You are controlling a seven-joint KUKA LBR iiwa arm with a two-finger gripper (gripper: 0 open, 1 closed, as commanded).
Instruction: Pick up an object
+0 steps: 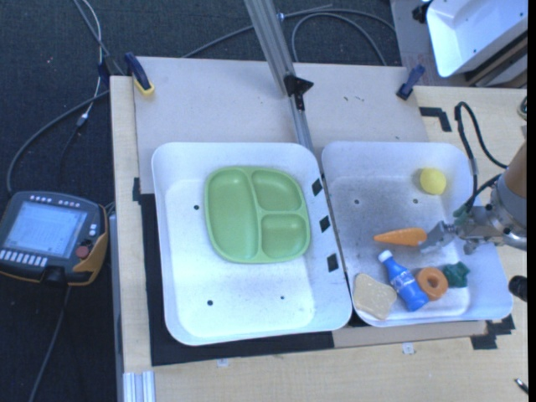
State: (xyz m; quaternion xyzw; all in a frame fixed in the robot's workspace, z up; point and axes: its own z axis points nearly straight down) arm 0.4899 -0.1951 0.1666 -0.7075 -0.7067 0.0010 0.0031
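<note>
My gripper (pixel 445 234) reaches in from the right, low over the right bin (pixel 368 170). Its tip is at the right end of an orange carrot (pixel 400 237) that lies in the middle of the bin, and nothing visibly hangs from it. Just in front of it lie an orange ring (pixel 433 282), a blue bottle (pixel 404 281) with a white cap and a small dark green piece (pixel 456 273). A beige bread slice (pixel 373 296) rests in the bin's front left corner. A yellow ball (pixel 432 181) sits toward the back right.
The left bin (pixel 184 249) holds a green divided plate (pixel 255 214). A metal post (pixel 276 40) rises at the back between the bins. Cables run along the right edge, and a pendant (pixel 50 237) lies off the bench on the left.
</note>
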